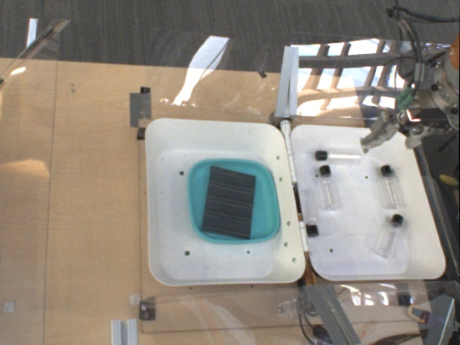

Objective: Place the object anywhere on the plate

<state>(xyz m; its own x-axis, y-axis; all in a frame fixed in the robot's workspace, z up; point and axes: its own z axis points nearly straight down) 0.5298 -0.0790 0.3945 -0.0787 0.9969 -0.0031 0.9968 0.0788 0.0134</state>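
Observation:
A dark grey ridged rectangular block [229, 202] lies flat on the teal plate [269, 218], which sits in the middle of the left white bin [165, 214]. The block is slightly turned and fully within the plate's rim. My gripper [395, 134] hangs over the far right corner of the right bin [424, 261], well away from the block and plate. Its two grey fingers [376, 134] are spread apart with nothing between them. The arm comes in from the right edge.
Several clear vials with black caps lie scattered in the right bin, such as one [389, 185] below the gripper and one [328, 187] near the divider. A metal frame [338, 56] stands behind the right bin.

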